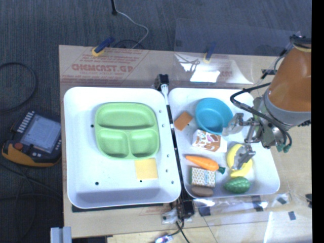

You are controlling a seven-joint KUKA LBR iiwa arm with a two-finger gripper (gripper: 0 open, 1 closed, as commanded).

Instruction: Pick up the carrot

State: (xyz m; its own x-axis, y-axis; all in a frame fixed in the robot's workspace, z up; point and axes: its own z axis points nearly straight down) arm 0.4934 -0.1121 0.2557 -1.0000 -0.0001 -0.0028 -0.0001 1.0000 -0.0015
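Item: carrot [202, 162], orange with a green stub at its right end, lying near-level in the right bin [273, 186], between a small printed carton [208, 140] above and a patterned box [203, 177] below. We judge it a light, rigid toy with a smooth, somewhat slippery skin (likely plastic). Best taken across the thicker middle of the body, jaws closing over its short width.

Gripper [244, 156]: hanging over the banana [238, 158], just right of the carrot; how far open, we cannot tell.
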